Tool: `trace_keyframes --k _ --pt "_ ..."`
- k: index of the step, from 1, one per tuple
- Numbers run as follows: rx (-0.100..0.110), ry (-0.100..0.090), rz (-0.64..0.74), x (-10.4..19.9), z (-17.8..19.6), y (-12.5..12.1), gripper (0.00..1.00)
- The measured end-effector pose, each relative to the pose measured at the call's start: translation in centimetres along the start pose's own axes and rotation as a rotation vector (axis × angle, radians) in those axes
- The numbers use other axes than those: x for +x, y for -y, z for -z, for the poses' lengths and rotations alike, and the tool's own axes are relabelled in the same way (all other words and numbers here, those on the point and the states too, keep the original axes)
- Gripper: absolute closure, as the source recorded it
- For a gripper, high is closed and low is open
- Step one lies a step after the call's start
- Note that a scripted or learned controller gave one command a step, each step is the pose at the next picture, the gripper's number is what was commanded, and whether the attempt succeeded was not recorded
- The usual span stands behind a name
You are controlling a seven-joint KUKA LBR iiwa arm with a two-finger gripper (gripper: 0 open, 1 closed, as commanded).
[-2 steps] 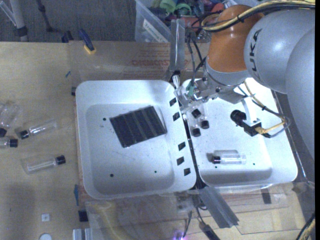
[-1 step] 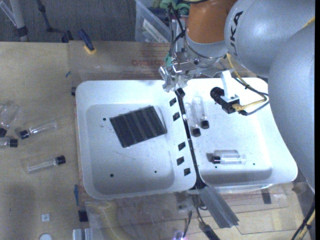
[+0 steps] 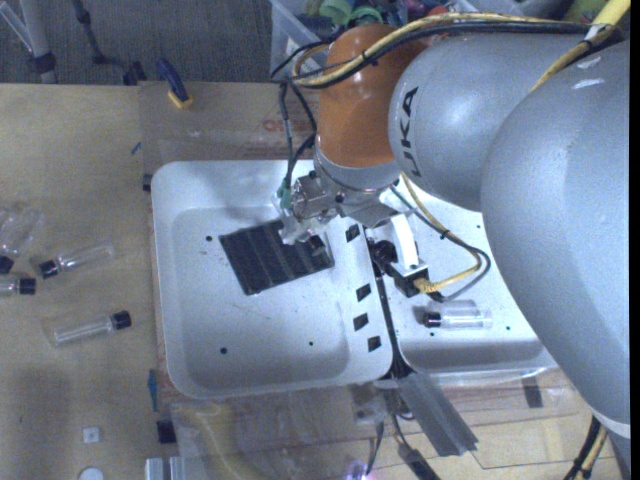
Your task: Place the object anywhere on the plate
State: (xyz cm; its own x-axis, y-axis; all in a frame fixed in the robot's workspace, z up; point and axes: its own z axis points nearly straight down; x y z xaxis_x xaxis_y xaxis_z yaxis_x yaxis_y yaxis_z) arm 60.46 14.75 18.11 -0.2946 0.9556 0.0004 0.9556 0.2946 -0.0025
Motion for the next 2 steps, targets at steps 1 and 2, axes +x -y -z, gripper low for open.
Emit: trace_keyframes --k 1,2 --pt "-0.003 0.001 -0.459 0.6 -2.5 -5.9 1.00" --pt "0.008 0.001 -0.720 5.8 -8.6 -8.0 1.00"
